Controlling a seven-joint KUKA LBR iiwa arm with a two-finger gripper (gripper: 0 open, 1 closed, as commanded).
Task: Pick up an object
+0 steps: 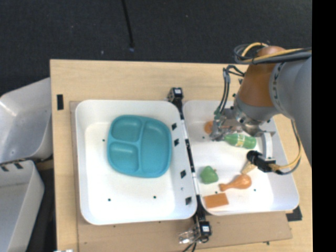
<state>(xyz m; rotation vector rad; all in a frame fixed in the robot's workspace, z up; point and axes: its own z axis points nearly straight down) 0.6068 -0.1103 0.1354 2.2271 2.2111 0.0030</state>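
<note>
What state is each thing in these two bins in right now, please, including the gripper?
Teal divided plate: lying flat in the left bin.
Green bottle: on its side in the right bin, beside the gripper.
Green pepper: resting on the bin floor, apart from the rest.
Orange block: flat, near the front rim.
Orange gourd-shaped toy: lying on its side.
Gripper: low over the right bin; grasp hidden.

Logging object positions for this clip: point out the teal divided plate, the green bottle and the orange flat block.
teal divided plate [139, 146], camera view, centre ridge.
green bottle [240, 140], camera view, mid-body.
orange flat block [216, 200], camera view, top face.
</note>
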